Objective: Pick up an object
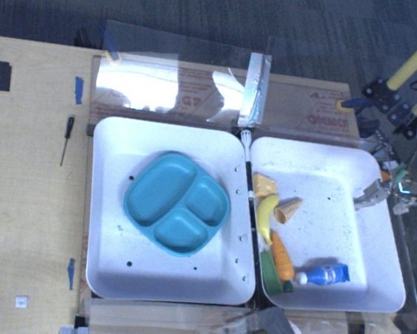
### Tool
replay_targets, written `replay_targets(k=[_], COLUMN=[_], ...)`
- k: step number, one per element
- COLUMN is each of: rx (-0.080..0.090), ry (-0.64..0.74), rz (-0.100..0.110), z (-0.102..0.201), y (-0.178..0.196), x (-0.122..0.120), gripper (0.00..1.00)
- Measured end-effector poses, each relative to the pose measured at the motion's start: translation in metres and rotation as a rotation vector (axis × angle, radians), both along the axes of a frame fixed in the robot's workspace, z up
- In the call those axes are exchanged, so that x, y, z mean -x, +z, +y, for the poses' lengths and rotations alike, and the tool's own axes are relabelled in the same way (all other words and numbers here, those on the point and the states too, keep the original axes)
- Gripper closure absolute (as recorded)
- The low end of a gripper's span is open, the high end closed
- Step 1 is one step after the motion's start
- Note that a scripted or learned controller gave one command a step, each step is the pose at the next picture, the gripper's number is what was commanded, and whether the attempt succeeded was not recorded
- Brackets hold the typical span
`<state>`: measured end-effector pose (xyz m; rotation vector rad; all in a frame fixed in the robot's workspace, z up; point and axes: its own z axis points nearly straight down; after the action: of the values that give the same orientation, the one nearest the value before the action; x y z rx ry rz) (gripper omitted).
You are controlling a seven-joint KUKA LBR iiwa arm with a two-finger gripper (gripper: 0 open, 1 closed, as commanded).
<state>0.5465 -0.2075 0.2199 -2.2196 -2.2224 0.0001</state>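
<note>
Bottle (325, 275) — rt bin (328, 165) front, well apart from claw (374, 193) | claw grip: can't tell

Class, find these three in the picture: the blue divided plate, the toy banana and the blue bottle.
blue divided plate (163, 187), camera view, on its largest compartment.
toy banana (265, 218), camera view, mid-curve.
blue bottle (327, 274), camera view, on its blue body.

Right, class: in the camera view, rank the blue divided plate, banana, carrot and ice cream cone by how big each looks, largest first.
1. Blue divided plate, far the largest.
2. Banana and carrot: about the same length, too close to rank.
3. Ice cream cone, the smallest.
</note>
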Motion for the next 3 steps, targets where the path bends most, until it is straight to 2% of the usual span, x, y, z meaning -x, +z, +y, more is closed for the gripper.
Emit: replay_targets(k=[1,2,3], rx=[-0.003,0.001,0.002], ry=[0.011,0.245,0.248], rz=[0.007,-0.002,-0.008], z=[0.099,0.116,0.102], y=[-0.081,-0.120,-0.132], x=[0.018,-0.033,-0.044], gripper=[0.00,0.00,0.00])
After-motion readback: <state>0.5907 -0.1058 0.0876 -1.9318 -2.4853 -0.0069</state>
